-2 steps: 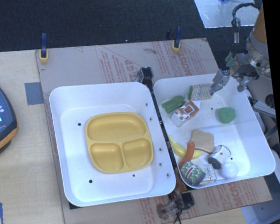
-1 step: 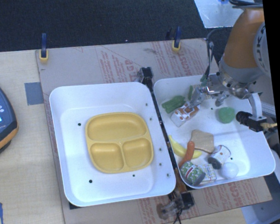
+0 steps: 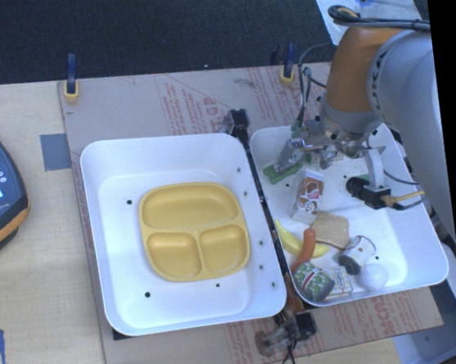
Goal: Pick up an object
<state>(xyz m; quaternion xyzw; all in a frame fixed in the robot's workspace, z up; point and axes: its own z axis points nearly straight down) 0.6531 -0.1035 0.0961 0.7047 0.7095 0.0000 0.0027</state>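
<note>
**Carton in the right bin, gripper just above it**

Carton point(image 3: 310, 193), a small white and red one, is the nearest loose thing to the tool, so I take it as the likely target.

Biggest first: the arm point(image 3: 379, 68) reaches in over the right bin point(image 3: 425, 272). The left bin point(image 3: 123, 301) bears a yellow tray point(image 3: 193, 229) with three compartments. Low in the right bin lie toast point(image 3: 331, 229), a banana point(image 3: 286, 236), a carrot point(image 3: 305, 244), a green can point(image 3: 312, 278) and a white ball point(image 3: 375, 276).

The gripper point(image 3: 316, 146) hangs over the bin's far end, beside a green scrap point(image 3: 279, 171). Whether it is apart or together I cannot tell; nothing is seen clamped in it.

The carton lies just toward the camera from the gripper, near but apart, tilted, with bare floor on either side.

To do this well, I judge the gripper should centre over the carton, straddle its narrow width, and descend straight, keeping off the bin wall and the toast.
</note>
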